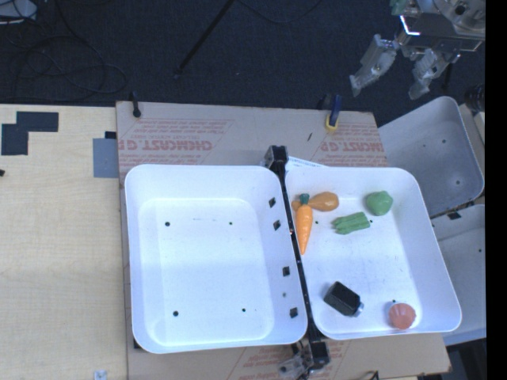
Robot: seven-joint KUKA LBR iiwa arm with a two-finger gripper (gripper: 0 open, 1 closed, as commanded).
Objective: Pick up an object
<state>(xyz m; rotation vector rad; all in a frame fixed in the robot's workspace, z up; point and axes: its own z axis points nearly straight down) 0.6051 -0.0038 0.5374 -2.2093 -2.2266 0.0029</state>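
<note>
1. Gripper [400,66] sits high at the top right, over the dark floor beyond the worktop's far edge and well apart from both bins; its two fingers are spread wide with nothing between them.
2. Right bin [432,236] carries all the objects; left bin [139,260] sits beside it, the two touching along a shared middle rim with black clips.
3. Carrot [303,226] lies lengthwise right against the right bin's left rim, leaf end toward the far edge.
4. Orange gourd-like piece [323,202] sits just beside the carrot's top, near the far-left corner; whether they touch, cannot tell.
5. Long green vegetable [351,223] lies mid-bin, open floor around it on all sides.
6. Round green piece [379,203] is near the far-right corner, just beside the long green one but apart.
7. Black block [343,299] rests toward the near edge, left of centre, tilted, clear room around it.
8. Red-orange round fruit [402,316] sits in the near-right corner, close to the rim.
9. Cardboard sheet [238,137] lies under both bins on the worktop [55,252].
</note>
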